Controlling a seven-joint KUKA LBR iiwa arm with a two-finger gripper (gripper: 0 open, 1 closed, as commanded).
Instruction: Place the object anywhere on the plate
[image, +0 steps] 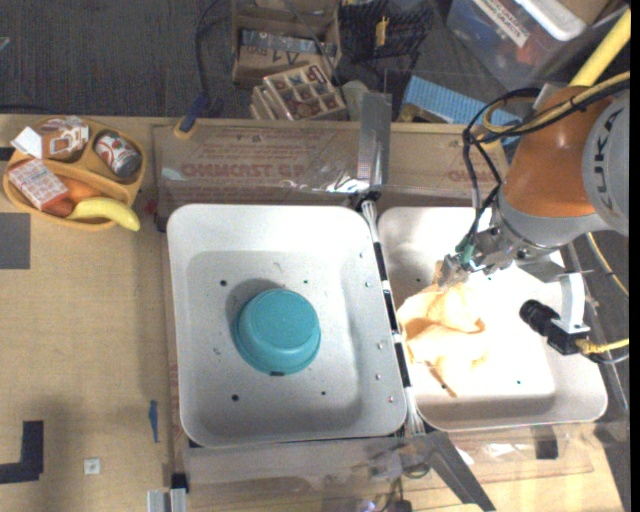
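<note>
The claw is hanging over the right bin, pinching the top of the yellow cloth. The cloth is sagging by the bin's left wall. It may be slipping free before reaching the blue plate in the left bin.

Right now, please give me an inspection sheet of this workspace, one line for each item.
Surface: bench with left bin and right bin side by side.
Job's things: teal plate in left bin; yellow cloth in right bin at its left wall.
Clutter: tray of food at far left corner.
Gripper: gripper above the cloth's top edge; grasp cannot be told.
Cables: black cables loop by the arm.
Surroundings: boxes on the floor behind the bench.
</note>
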